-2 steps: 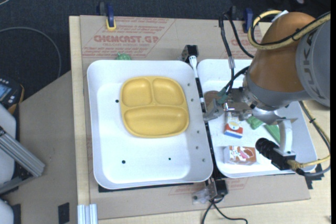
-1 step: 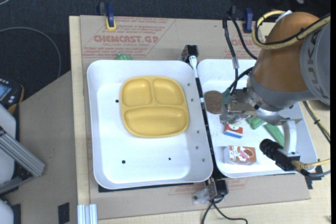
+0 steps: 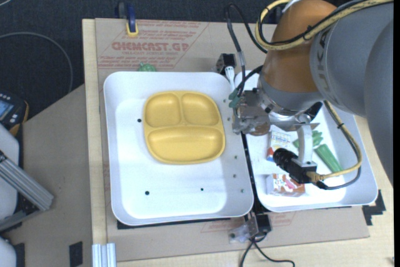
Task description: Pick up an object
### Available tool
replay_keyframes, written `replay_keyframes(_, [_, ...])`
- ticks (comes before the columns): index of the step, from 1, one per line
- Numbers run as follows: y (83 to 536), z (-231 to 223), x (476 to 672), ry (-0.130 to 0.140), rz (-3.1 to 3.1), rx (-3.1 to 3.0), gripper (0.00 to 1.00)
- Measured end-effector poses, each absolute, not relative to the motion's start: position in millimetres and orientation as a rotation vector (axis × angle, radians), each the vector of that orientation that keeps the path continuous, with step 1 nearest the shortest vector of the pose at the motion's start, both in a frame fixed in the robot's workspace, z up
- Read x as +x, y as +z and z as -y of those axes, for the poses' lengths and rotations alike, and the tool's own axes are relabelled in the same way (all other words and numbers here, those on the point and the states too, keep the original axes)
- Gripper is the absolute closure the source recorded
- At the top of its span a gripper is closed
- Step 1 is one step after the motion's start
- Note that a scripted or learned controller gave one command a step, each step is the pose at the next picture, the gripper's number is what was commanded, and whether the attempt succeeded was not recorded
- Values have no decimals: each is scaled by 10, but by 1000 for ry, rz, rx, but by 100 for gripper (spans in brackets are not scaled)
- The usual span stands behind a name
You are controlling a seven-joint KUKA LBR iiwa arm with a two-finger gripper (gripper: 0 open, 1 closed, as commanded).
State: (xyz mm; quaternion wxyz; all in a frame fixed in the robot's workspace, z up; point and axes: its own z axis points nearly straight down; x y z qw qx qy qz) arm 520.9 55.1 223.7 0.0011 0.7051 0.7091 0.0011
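A yellow three-section plate (image 3: pixel 184 127) lies flat in the left bin (image 3: pixel 125 153), toward its back. My gripper (image 3: pixel 252 122) hangs over the left edge of the right bin (image 3: pixel 350 194), close to the wall between the two bins, seen from above under the orange wrist band. In the right bin a green oblong object (image 3: pixel 326 156) lies to the right of the gripper. A small packet printed in red and white (image 3: pixel 284 183) rests near the front. Another small printed item (image 3: pixel 278 138) shows just beside the gripper body. The arm hides much of that bin.
The bins sit on a brown cardboard sheet (image 3: pixel 156 40) with a blue clamp (image 3: pixel 130 17) at its back edge. A black cable plug (image 3: pixel 290 163) and yellow-black cabling (image 3: pixel 337 173) trail off the wrist over the right bin. Metal framing (image 3: pixel 25 187) stands at the left.
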Motion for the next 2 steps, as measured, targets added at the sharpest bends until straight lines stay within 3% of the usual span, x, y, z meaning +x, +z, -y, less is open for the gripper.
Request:
replay_keyframes(1, [2715, -1133, 5046, 9, -2227, 2212, 100])
replay_keyframes(2, [3625, -1256, 4791, 13, -2223, 2214, 100])
